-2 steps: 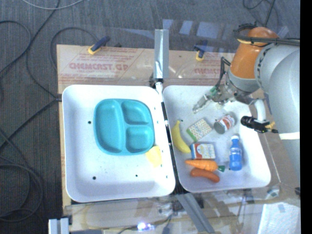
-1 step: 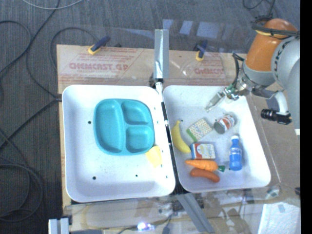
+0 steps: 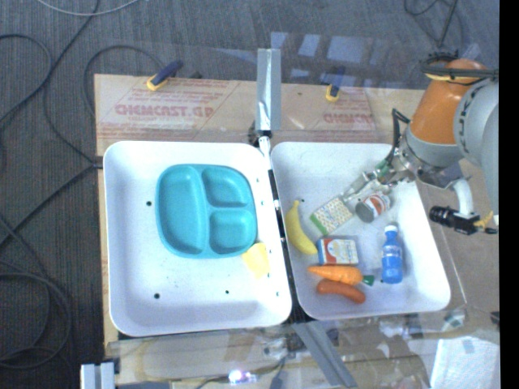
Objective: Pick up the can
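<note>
- Nearest the camera, along the front of the right bin point(image 3: 422, 298), lie two carrots point(image 3: 339, 282), one just behind the other, with a blue bottle point(image 3: 392, 255) beside them to the right.
- Behind the carrots sits a small carton point(image 3: 337, 250), a banana point(image 3: 298, 231) to its left, and a flat green-patterned packet point(image 3: 332, 215) further back.
- Left bin point(image 3: 130, 298) bears a teal divided tray point(image 3: 207, 209) and a yellow piece point(image 3: 256, 258) near its right wall.
- Grey arm with an orange band point(image 3: 442, 108) reaches in from the right, its gripper point(image 3: 381, 177) low over the back of the right bin.
- Can point(image 3: 371, 207), grey with a reddish end, lies on its side on the bin floor, just in front of the gripper tip and seemingly touching it.
- Whether the gripper is spread or closed cannot be told at this size.
- Judged from this, the approach is made, but the can rests in the bin: grasp and lift remain.
</note>
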`<state>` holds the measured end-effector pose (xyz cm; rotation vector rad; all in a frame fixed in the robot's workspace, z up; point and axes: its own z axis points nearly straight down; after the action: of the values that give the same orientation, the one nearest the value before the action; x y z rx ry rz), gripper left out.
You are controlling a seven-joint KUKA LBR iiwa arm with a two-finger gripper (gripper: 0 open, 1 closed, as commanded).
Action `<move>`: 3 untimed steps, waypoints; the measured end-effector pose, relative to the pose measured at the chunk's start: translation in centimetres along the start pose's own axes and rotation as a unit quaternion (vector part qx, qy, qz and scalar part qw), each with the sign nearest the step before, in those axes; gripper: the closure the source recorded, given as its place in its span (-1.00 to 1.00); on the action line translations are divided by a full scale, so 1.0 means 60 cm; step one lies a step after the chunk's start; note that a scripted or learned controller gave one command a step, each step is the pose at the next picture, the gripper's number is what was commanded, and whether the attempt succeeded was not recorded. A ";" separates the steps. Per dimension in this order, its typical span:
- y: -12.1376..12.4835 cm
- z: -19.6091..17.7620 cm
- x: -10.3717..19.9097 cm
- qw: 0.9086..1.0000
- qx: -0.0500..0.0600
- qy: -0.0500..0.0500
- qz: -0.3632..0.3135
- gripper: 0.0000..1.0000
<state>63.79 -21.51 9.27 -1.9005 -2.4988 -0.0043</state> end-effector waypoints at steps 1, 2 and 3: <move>-0.032 0.004 0.011 0.998 -0.010 0.001 0.055 -1.00; -0.034 -0.006 0.007 0.998 -0.007 -0.002 0.056 1.00; -0.033 -0.006 0.010 0.998 -0.007 0.000 0.055 -1.00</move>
<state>61.73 -21.45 9.60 -2.0393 -2.3975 -0.0204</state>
